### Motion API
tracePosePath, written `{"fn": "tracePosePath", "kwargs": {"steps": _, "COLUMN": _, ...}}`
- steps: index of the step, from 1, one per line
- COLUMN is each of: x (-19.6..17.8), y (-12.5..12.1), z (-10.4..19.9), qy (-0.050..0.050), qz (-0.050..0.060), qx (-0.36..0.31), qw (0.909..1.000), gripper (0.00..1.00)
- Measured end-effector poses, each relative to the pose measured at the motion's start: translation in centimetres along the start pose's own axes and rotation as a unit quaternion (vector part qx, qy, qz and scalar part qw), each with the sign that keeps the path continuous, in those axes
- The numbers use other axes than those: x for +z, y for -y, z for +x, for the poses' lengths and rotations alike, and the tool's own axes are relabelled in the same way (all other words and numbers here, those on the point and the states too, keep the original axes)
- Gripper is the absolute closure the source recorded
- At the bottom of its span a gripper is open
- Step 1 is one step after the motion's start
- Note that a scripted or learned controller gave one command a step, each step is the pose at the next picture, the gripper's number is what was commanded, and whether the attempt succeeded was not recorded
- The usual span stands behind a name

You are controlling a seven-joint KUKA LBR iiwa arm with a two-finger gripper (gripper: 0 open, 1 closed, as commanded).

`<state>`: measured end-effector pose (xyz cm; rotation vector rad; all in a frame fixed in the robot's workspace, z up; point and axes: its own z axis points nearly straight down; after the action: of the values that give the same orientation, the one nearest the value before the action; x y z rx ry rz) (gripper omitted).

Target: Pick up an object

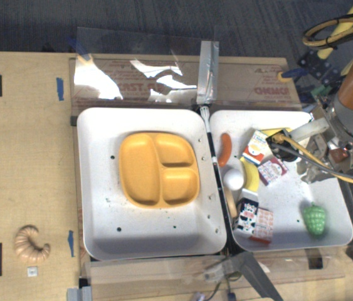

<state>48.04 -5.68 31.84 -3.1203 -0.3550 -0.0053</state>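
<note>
A ridged tan croissant toy (32, 243) lies on the bench. One glossy yellow divided plate (159, 168) sits in the left bin (94, 180). The right bin (336, 227) holds a hot dog (225, 149), white egg (233, 180), printed cartons (259, 147) and bumpy green grapes (315, 219). My gripper (317, 152) hangs above them.

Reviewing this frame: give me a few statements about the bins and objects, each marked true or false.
1. The yellow three-compartment plastic tray lies in the left white bin. True.
2. The green bumpy toy sits in the left bin. False: it is in the right white bin, near its front right corner.
3. The white egg-shaped ball lies below the orange sausage-shaped toy in the view. True.
4. The tan croissant-shaped toy rests on the yellow tray. False: it lies on the bench, outside both bins.
</note>
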Motion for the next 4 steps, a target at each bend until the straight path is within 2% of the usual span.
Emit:
{"fn": "tracePosePath", "kwargs": {"steps": 1, "x": -1.1, "y": 0.0, "z": -0.1, "qy": 0.003, "qz": 0.0, "qx": -0.054, "qw": 0.9985, "gripper": 1.0}}
{"fn": "tracePosePath", "kwargs": {"steps": 2, "x": 13.7, "y": -1.7, "z": -0.8, "qy": 0.006, "qz": 0.002, "qx": -0.127, "qw": 0.9919, "gripper": 1.0}}
{"fn": "tracePosePath", "kwargs": {"steps": 3, "x": 8.0, "y": 1.9, "z": 0.4, "qy": 0.002, "qz": 0.0, "qx": -0.276, "qw": 0.9611, "gripper": 1.0}}
{"fn": "tracePosePath", "kwargs": {"steps": 4, "x": 13.5, "y": 1.3, "z": 0.1, "qy": 0.003, "qz": 0.003, "qx": -0.472, "qw": 0.8814, "gripper": 1.0}}
